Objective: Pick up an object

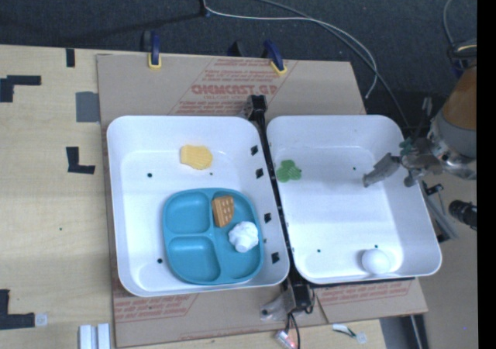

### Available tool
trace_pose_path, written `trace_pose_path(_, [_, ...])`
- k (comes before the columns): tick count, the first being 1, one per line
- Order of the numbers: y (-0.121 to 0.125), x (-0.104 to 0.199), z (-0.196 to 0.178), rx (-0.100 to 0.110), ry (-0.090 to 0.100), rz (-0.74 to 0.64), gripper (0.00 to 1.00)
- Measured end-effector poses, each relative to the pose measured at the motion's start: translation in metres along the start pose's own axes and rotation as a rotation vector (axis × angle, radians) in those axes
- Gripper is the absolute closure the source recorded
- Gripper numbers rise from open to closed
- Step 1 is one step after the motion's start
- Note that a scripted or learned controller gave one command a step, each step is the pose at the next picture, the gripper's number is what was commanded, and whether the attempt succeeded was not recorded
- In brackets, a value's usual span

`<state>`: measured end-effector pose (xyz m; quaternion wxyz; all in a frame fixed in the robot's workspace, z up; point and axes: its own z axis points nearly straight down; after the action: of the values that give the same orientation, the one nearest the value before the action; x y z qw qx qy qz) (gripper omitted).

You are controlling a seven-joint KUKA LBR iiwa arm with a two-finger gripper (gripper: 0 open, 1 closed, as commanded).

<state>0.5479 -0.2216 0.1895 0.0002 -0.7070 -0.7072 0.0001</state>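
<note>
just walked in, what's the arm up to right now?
The KUKA arm reaches in from the right, its hand over the right bin, near that bin's right wall. Nothing shows between its fingers, so nothing has been picked up yet. In that bin a green piece lies by the left wall and a white ball near the front edge. The left bin holds a yellow piece and a blue divided tray carrying a waffle-like piece and a white lump.

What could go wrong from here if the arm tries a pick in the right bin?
The tool sits near the right bin's right wall, far from both the green piece and the white ball. The ball lies in the near corner, where it may roll away or the walls may block the fingers.
</note>
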Motion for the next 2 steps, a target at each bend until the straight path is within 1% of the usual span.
trace_pose_path(1, [-0.0055, 0.0637, -0.1003, -0.010, -0.001, -0.006, 0.00])
trace_pose_path(2, [-0.0074, 0.0611, -0.0952, 0.000, 0.000, -0.001, 0.00])
